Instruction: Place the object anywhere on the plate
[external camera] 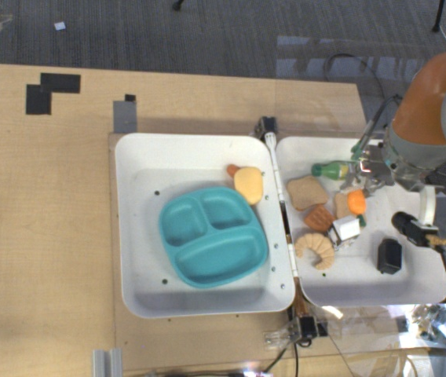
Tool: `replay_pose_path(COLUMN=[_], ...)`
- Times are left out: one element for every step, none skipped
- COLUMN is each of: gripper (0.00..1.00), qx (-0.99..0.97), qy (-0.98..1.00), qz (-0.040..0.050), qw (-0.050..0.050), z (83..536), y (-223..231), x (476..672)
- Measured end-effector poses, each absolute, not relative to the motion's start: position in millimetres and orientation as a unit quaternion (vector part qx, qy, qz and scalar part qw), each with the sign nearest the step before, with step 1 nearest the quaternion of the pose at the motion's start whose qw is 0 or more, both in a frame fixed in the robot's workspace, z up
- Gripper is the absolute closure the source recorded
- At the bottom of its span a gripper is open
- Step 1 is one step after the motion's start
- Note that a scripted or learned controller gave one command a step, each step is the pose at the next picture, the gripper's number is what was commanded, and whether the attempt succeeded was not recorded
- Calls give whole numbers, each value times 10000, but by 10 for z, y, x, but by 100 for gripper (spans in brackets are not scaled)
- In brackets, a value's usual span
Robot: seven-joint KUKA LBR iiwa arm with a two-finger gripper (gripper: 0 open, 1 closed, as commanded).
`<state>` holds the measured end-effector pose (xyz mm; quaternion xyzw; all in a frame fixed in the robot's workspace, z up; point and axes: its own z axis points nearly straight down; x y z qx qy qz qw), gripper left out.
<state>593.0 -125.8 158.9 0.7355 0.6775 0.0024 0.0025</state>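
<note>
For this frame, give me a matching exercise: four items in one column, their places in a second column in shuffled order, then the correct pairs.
Items:
1. teal plate
2. croissant
3. green bottle
4. yellow lemon-like piece

Places:
A. near edge of the food pile, right bin
B. middle of the left bin, nothing on it
C. far side of the right bin, lying beside the arm
D. left bin, just off the plate's far right corner

Pairs: 1-B, 2-A, 3-C, 4-D
</note>
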Motion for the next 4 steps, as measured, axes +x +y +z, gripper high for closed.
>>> replay_pose_path(gripper=[100, 0, 100, 100], qx=[7637, 7653, 7629, 7076], qy=[6456, 6436, 6464, 7067], qz=[34, 21, 45, 24], qw=[7, 14, 31, -2], z=[1861, 1856, 1970, 1850], y=[-562, -598, -582, 291], x=[5840, 5833, 5855, 5758])
